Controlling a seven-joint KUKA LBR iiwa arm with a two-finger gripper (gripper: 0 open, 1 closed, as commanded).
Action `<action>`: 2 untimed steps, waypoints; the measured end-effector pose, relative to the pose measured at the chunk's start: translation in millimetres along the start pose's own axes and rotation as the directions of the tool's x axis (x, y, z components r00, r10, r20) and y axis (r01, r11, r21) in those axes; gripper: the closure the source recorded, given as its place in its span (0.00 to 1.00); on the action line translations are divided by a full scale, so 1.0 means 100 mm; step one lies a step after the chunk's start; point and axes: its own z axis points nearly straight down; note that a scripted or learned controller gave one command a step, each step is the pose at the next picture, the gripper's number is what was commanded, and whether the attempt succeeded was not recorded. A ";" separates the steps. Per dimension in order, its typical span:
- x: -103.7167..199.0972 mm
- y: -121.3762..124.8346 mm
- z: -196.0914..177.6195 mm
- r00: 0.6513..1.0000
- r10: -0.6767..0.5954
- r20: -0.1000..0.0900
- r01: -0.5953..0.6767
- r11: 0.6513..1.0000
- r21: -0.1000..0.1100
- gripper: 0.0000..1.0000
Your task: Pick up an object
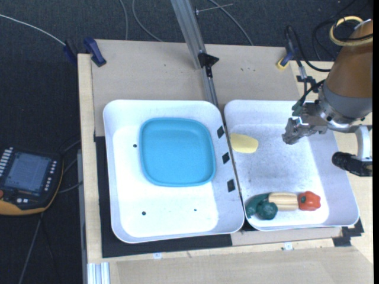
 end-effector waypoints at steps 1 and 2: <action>0.53 0.16 0.05 1.000 -0.003 -0.002 0.003 1.000 0.004 1.00; 1.08 0.29 0.08 1.000 -0.004 -0.002 0.004 1.000 0.005 1.00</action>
